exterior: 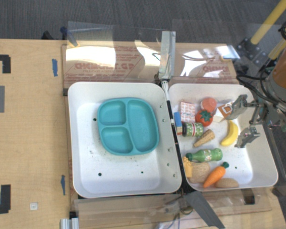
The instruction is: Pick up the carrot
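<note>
Approaching carrot (pixel 214 175), lower right of frame, inside right bin (pixel 264 166).
Hovering gripper (pixel 244 119) at right edge, fingers spread wide, holding nothing; next: shifting down-frame, left past banana (pixel 230 133), descending, closing.

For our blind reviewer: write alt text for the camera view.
An orange toy carrot with a green top lies near the front of the right white bin among other toy foods, with the two-finger gripper open above the bin's right side; a teal divided plate sits in the left white bin.

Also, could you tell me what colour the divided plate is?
Teal, or turquoise blue; the divided plate shows clearly in the camera view.
</note>
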Controlling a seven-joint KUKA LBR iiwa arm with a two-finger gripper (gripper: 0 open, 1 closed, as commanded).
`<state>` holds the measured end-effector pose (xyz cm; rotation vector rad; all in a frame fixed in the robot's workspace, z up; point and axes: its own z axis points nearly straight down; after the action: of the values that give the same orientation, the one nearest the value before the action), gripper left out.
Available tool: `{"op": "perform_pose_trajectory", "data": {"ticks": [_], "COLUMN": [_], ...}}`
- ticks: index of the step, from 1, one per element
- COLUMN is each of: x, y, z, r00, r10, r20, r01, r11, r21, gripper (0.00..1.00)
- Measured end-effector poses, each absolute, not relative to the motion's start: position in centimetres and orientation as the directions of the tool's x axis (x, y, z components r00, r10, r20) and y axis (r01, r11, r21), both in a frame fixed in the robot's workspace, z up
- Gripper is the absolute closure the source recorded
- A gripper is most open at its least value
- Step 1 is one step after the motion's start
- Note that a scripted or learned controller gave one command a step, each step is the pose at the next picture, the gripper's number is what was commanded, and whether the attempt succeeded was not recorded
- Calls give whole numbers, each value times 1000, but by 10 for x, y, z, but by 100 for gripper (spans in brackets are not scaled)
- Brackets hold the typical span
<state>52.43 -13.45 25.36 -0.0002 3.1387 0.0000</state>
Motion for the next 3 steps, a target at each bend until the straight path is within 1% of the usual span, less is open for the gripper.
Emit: {"op": "perform_pose_trajectory", "data": {"ticks": [1,2,3], "x": [542,480,481], "y": [-159,-142,-101], "z": [97,131,107], "r00": [-992,-912,-923], "r10": [129,410,385], "r20": [-7,1,1], "r01": [129,410,385], "r11": [992,912,923], "r21": [0,1,1], "gripper": [0,0,0]}}
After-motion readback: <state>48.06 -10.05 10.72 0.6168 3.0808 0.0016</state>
